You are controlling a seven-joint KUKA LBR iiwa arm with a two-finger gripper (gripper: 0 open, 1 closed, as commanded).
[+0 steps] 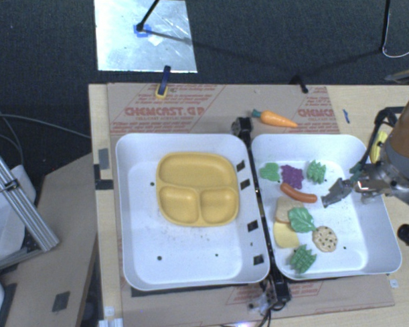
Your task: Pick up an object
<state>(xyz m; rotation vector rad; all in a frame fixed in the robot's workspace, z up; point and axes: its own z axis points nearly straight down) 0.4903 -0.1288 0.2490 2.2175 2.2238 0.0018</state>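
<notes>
While the arm is reaching over the right bin (pixel 378 250), the gripper (pixel 331 195) is hovering just beside the sausage (pixel 298 193), finger state indeterminable.

- Arm (pixel 401 146): cut off by the right edge; only the wrist end is in frame.
- Gripper (pixel 331 194): too small and dark to judge its state.
- Pale slice (pixel 282 211): partly covered by a green leaf (pixel 301 220).
</notes>
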